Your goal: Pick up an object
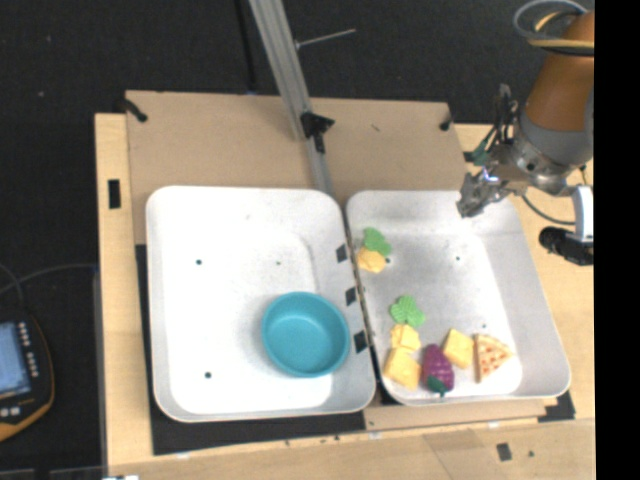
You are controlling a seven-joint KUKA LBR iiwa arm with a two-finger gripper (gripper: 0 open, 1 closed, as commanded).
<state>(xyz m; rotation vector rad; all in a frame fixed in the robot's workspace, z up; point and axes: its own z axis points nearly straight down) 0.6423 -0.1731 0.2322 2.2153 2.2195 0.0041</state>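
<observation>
Whether the fingers stand apart or together cannot be told; the gripper (473, 202) hangs dark and small over the right bin (500, 233) at its 1 o'clock corner, nothing seen between them. The toys lie well apart from it: a yellow-green piece (373, 253) at 10 o'clock against the left wall, then a cluster toward 6 o'clock, green leaf (406, 311), yellow blocks (402, 360), purple grapes (437, 367), pizza slice (490, 354). The left bin (200, 228) holds a blue bowl (305, 333) at 5 o'clock
</observation>
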